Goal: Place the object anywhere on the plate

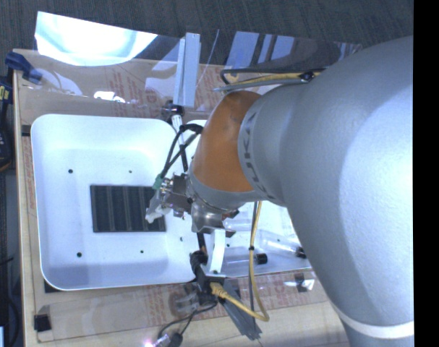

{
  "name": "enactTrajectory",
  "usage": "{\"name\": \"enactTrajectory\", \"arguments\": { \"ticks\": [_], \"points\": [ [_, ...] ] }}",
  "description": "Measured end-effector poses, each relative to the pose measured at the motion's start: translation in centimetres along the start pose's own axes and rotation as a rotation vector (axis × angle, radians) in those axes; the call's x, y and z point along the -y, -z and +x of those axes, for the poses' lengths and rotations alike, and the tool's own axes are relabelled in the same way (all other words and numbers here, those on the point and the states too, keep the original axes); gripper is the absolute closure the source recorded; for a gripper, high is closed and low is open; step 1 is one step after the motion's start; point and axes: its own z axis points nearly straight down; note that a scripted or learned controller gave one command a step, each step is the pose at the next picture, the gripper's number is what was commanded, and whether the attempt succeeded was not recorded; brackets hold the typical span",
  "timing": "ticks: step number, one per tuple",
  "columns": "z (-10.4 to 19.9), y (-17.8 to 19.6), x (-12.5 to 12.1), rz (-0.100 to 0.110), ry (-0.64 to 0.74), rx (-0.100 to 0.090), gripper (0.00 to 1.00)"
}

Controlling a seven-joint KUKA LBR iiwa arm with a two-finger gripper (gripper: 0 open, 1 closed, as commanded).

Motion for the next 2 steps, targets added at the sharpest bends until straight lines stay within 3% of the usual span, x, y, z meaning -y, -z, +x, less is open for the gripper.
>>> {"name": "enactTrajectory", "arguments": {
  "ticks": [1, 2],
  "points": [
    [9.7, -6.5, -1.0, 0.000, -0.223, 0.001, 1.00],
    [2.6, 0.1, 0.7, -0.001, 0.126, 0.000, 1.00]
  ]
}}
